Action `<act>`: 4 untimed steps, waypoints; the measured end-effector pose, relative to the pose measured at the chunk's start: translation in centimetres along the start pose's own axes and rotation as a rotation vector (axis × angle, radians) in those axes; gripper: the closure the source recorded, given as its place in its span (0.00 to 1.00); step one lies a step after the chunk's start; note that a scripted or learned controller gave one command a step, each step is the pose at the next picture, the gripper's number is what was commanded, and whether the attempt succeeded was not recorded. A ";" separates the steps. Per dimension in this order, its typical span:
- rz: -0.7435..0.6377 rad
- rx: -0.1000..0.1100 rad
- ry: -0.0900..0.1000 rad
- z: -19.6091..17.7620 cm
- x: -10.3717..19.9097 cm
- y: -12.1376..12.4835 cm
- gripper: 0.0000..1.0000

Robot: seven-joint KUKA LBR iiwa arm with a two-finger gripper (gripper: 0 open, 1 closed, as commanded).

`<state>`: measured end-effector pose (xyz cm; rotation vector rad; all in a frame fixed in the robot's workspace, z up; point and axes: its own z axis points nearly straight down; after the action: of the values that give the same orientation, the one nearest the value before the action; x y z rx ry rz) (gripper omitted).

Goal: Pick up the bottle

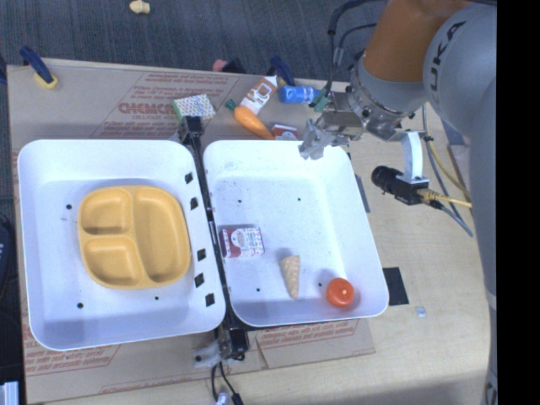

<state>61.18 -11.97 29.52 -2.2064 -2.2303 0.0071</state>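
Note:
A small white bottle with an orange label (260, 94) lies on the cardboard behind the right bin (359, 218). Just right of it lies a blue bottle-like item (296, 94). My gripper (314, 145) hangs over the right bin's back rim, a little below and to the right of both. Nothing is visibly held in it. The grey arm with its orange band comes down from the top right.
An orange carrot (251, 122) lies between the bottle and the bin rim. The right bin holds a red-and-white carton (241, 241), a cone (290, 274) and an orange ball (340, 292). A yellow divided plate (133, 234) sits in the left bin (38, 310).

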 end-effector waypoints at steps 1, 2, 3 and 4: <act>0.446 0.001 0.001 0.8 0.3 -2.8 1.00; 0.469 -0.001 0.002 -1.3 1.6 -9.5 1.00; 0.668 0.002 0.002 14.1 -0.3 -10.3 1.00; 0.849 0.003 0.004 16.1 3.0 -12.8 1.00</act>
<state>48.24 -9.16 13.48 -2.9274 -1.1223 0.0081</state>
